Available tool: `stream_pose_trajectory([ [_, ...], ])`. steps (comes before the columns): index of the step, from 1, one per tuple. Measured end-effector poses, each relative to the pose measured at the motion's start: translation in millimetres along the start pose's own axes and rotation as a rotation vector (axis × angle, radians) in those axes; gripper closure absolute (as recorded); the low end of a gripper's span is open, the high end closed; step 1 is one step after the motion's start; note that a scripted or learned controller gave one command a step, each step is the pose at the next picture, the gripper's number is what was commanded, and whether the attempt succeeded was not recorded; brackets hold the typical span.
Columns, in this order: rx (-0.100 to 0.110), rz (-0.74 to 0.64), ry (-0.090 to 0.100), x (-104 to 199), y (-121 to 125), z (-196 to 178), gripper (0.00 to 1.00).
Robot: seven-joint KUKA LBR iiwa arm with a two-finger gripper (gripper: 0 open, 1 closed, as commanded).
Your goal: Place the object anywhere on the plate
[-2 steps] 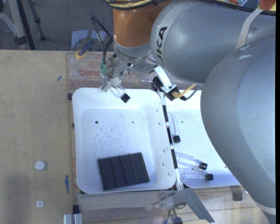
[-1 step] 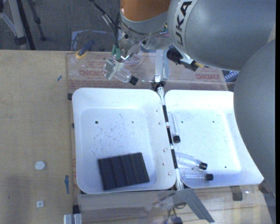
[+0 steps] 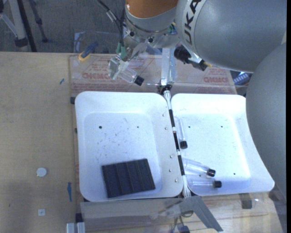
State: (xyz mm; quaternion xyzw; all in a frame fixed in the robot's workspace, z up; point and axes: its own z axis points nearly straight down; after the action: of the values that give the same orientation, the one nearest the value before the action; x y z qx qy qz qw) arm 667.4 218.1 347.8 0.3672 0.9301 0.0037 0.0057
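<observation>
Looming largest and nearest the lens, the grey arm [image 3: 236, 32] sweeps in from the right, and at its end, below the orange band [image 3: 150, 8], the claw [image 3: 119, 63] hangs past the far edge of the left bin [image 3: 86, 136]. Between its fingers sits a clear tube [image 3: 128, 73] with a black cap, so the claw is pinching the tube, held aloft over the printed sheet [image 3: 91, 73] behind the bins. Moving outward from the claw, the left bin lies just below it, and at that bin's near end, well apart from the claw, rests the dark ribbed plate [image 3: 128, 177]. Off to the claw's right and lower, the right bin [image 3: 227, 109] carries three more capped tubes: one [image 3: 179, 134] lying along the divider and two [image 3: 200, 169] [image 3: 203, 184] side by side near the front. By my reading the pick is done and the carry is in hand. What comes next, I judge, is a travel toward the front of the left bin until the tube hangs over the plate, then a descent and a release low enough that the round tube does not roll off the ribs.
</observation>
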Motion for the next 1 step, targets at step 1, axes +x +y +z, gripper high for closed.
stream_pose_trajectory([
  [1,-0.005,-0.001,-0.004,-0.1,1.2,-11.4,1.00],
])
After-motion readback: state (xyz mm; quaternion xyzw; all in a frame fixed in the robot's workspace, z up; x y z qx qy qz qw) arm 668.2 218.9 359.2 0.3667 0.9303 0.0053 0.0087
